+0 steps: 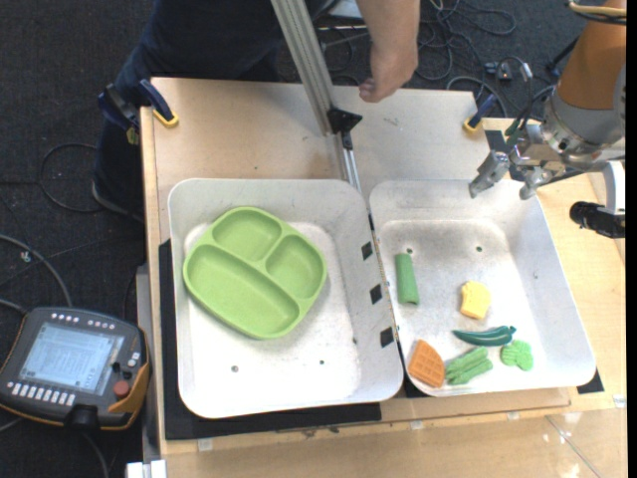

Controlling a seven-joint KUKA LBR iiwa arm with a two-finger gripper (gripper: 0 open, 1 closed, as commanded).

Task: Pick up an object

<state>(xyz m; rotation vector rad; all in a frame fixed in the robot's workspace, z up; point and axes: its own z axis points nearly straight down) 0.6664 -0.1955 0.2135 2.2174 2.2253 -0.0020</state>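
The gripper (506,174) is being held empty, fingers spread apart, above the far rim of the right bin (557,257). The toys, among them a green cylinder (406,278), are lying well nearer. A descent here risks being wasted on bare floor.

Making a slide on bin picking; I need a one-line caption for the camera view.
Gripper above the right bin of toy food; green divided plate in the left bin.

A green divided plate (256,283) lies in the left bin (199,376). A handheld control pad (70,363) rests on the dark floor (60,217) beside the surface (239,127).
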